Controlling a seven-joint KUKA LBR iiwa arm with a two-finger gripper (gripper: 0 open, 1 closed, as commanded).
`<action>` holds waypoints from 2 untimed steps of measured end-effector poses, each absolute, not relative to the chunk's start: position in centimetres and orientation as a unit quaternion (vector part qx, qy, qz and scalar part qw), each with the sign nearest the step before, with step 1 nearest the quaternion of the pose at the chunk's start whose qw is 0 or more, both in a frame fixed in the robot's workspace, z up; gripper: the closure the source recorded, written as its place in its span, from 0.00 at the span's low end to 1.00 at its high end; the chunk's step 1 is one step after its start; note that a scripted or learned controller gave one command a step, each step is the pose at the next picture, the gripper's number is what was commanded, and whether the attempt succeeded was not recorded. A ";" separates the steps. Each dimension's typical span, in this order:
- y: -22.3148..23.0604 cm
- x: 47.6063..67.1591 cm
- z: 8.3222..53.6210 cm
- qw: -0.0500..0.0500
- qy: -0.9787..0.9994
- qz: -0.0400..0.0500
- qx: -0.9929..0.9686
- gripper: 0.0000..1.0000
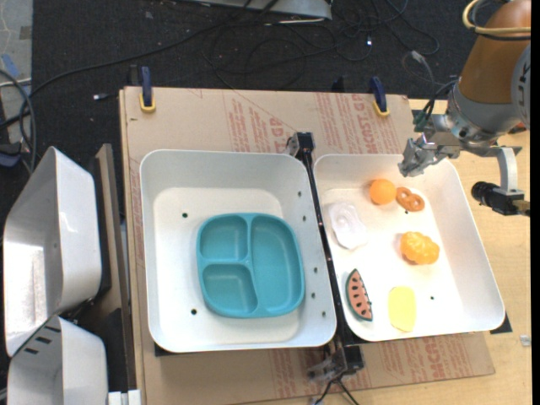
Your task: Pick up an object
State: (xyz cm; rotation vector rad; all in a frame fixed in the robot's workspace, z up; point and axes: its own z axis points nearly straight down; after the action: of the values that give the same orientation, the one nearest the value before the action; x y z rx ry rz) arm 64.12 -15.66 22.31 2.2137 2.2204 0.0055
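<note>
- Camera view: the grey arm [494,66] with its orange band comes in from the upper right, and its pincer [413,160] hangs at the far rim of the right bin [481,264], near the bin's upper right corner.
- The pincer is small and dark against the rim here; I cannot tell how far it is open. Nothing is seen in its grip, and whether it touches the rim cannot be told.
- The things to pick all lie on the floor of the right bin. An orange ball [381,191] sits nearest the pincer, a little below and to its left, apart from it.
- A small brown pretzel [410,198] lies just beside the ball, on its right.
- A white lump [346,224] rests near the bin's left wall.
- An orange crumpled piece [419,248] lies in the middle of the bin.
- A watermelon slice [359,294] lies at the near left corner, and a pale yellow piece [402,308] sits just to its right.
- The left bin [169,184] holds a teal divided plate [250,265] with three compartments, lying flat in its middle.
- Both bins sit side by side on a cardboard-covered desk [253,116].
</note>
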 end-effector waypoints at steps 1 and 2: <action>-11.1 62.7 21.7 -0.001 0.709 0.000 0.705 1.00; -6.2 60.4 22.9 -0.001 0.710 0.000 0.705 1.00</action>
State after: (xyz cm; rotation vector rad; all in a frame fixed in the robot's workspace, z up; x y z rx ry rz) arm 60.36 -6.24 22.88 2.2154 2.2308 0.0002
